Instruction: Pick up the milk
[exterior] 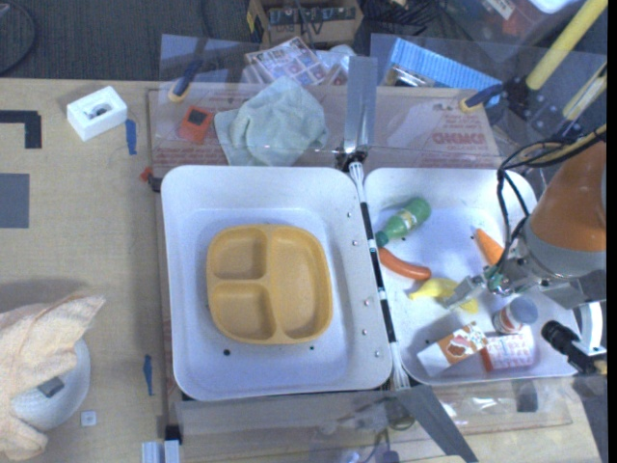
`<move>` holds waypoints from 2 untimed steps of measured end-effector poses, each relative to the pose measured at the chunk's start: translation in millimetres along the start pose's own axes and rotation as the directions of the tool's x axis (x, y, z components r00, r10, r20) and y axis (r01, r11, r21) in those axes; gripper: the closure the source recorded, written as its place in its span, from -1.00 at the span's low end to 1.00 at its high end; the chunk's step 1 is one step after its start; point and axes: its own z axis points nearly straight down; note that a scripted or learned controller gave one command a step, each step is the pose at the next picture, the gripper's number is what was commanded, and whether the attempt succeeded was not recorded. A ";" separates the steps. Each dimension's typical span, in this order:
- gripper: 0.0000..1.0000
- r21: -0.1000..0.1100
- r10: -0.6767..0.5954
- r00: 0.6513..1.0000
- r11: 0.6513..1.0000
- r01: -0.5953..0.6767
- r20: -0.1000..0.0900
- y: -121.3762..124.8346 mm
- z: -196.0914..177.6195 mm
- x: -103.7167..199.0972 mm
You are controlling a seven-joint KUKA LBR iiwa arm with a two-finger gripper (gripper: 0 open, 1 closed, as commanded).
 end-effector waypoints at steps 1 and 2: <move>-1.00 -0.001 0.189 0.982 0.982 -0.189 -0.009 34.0 5.5 -23.0; -1.00 -0.002 -0.137 0.991 0.991 0.137 0.002 72.9 -17.3 -25.6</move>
